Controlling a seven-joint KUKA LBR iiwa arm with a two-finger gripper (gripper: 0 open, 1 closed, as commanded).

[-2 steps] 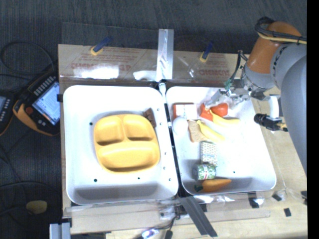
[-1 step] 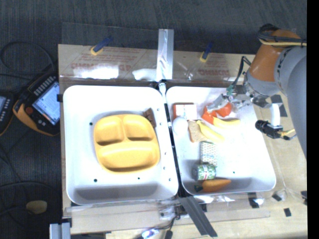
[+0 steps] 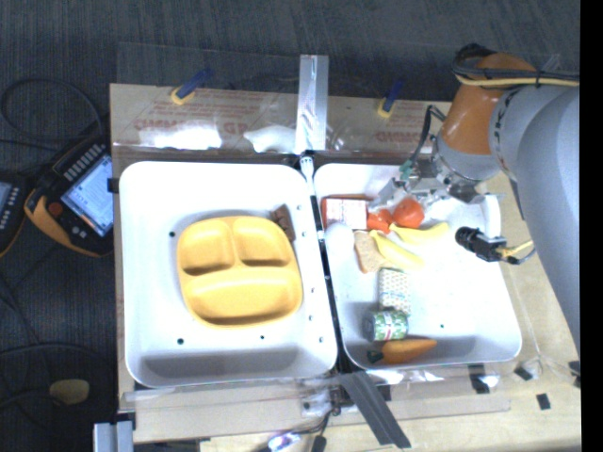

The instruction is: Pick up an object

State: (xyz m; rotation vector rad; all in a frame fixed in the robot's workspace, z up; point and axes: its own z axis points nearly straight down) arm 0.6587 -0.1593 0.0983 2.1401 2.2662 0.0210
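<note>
The gripper [image 3: 421, 182] sat low in the upper part of the right bin [image 3: 490, 328], at the top edge of a tight cluster: an orange-red tomato-like piece [image 3: 408, 213], a smaller red piece [image 3: 378, 221], a yellow banana [image 3: 412, 238] and a red-and-white box [image 3: 343, 212], all touching or nearly so. That crowding looked like the main risk: closing there could catch two things at once, or nudge the round piece aside so it slipped free. Whether the jaws stood spread or pressed together could not be told, and nothing could be seen between them. A green can [image 3: 387, 325] and a carrot [image 3: 409, 349] lay well apart, lower in that bin. The left bin [image 3: 151, 347] held a yellow tray [image 3: 239, 268].
</note>
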